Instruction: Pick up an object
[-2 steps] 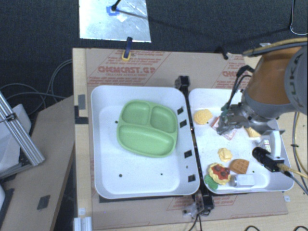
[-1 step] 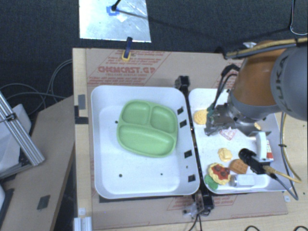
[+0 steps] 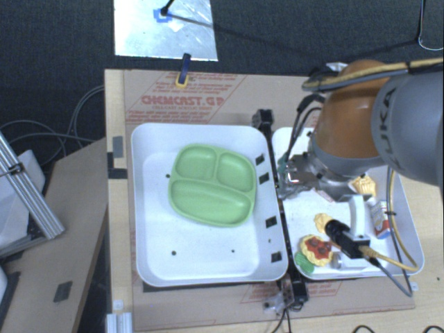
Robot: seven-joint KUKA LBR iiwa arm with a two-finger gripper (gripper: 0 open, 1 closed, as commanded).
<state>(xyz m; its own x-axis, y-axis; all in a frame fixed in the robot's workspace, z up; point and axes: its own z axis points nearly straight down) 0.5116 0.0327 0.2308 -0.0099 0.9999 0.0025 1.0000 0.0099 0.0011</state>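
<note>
**Gripper over the right bin, small toys just toward the near side**

The arm (image 3: 409,127) reaches in from the right, and its wrist covers the far part of the right bin (image 3: 305,210). The gripper (image 3: 300,175) hangs there, close to the edge where the two bins meet (image 3: 276,207). The wrist hides most of it, so I cannot tell whether it is open or closed, and I see nothing held in it.

The things to pick are mostly in this same bin. The nearest one, in my judgement, is a yellow piece (image 3: 322,221). It lies from the gripper toward the near side of the bin and a little to the right. It is small and rounded, with no clear long axis. Just beside it, nearer to the front rim, is a pizza toy (image 3: 318,249), red and yellow on a green base, flat and round. A pale toy (image 3: 362,184), yellow and white, lies to the right of the gripper, partly under the arm. A small tube (image 3: 378,218) lies near it, with its long axis running about from far to near.

The green plate (image 3: 211,184) lies in the left bin (image 3: 156,210), across the shared edge. It is wide, shallow and divided into three compartments, so it probably gives a poor grip.

A short move toward the near right should bring the gripper above the yellow piece.
</note>
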